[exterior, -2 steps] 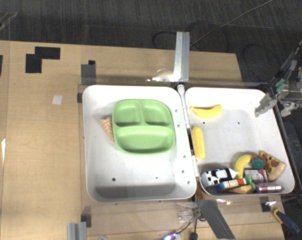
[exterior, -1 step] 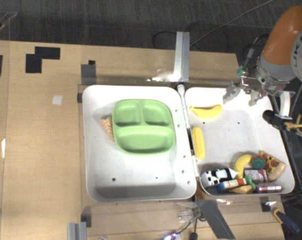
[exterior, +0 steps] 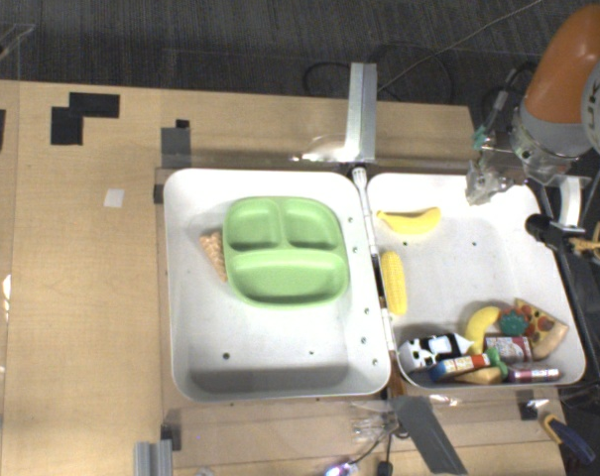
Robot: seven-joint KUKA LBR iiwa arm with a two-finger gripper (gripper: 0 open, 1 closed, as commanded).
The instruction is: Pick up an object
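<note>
seen from above the bench: the robot arm reaches in from three o'clock and holds its gripper over the far corner of the right bin, at about one o'clock in that bin. whether the gripper is released or clenched cannot be told at this size, and nothing can be seen between its tips. a banana lies near the bin's eleven o'clock corner, well apart from the gripper, and an ear of corn lies along the nine o'clock wall just below it. the rest of the pickable toys are heaped at the bin's six o'clock edge: a lemon, a pizza slice, a black-and-white cow and a marker, touching one another. in the left bin a green divided plate sits toward twelve o'clock, with a waffle-like piece tucked under its nine o'clock rim.
</note>
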